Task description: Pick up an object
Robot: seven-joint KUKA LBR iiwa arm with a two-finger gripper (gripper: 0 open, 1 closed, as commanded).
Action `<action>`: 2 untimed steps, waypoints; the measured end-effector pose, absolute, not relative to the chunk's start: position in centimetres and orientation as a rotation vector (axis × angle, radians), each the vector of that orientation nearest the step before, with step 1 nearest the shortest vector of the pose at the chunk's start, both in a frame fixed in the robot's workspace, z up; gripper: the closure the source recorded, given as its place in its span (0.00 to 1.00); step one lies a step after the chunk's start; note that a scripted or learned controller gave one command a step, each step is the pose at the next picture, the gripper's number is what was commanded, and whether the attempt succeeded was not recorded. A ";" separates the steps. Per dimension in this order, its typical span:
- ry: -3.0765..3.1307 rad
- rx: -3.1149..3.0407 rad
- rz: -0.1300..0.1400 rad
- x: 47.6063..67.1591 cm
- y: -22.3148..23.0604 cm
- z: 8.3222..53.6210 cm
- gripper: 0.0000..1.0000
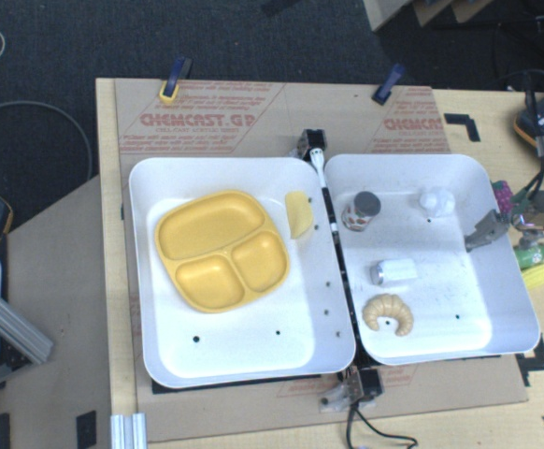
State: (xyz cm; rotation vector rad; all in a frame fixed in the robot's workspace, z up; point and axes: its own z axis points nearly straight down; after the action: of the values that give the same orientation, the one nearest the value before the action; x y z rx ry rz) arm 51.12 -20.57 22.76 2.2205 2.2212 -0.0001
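The right bin (pixel 496 321) holds a tan croissant-shaped piece (pixel 389 312) near its front. A small white block (pixel 395 270) lies just behind the croissant. Further back stand a small jar with a dark lid (pixel 361 209) at the left and a clear whitish object (pixel 434 201) to its right. In the left bin (pixel 160 344) a yellow divided plate (pixel 221 249) lies flat, with a pale yellow slice (pixel 299 215) beside its right rim.
A grey wedge-shaped piece (pixel 483 231) juts over the right bin's right rim. Coloured clutter and cables (pixel 529 241) sit just outside that rim. Two clamps, one (pixel 172 82) at the back left and one (pixel 388 84) at the back right, hold the brown board at the back.
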 end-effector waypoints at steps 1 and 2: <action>2.220 2.217 0.002 51.2 -20.6 23.9 1.00; 2.233 2.220 -0.001 49.8 -14.0 20.4 1.00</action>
State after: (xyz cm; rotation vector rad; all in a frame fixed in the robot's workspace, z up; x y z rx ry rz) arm 49.77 -13.97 20.42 2.2205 2.2333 -0.0008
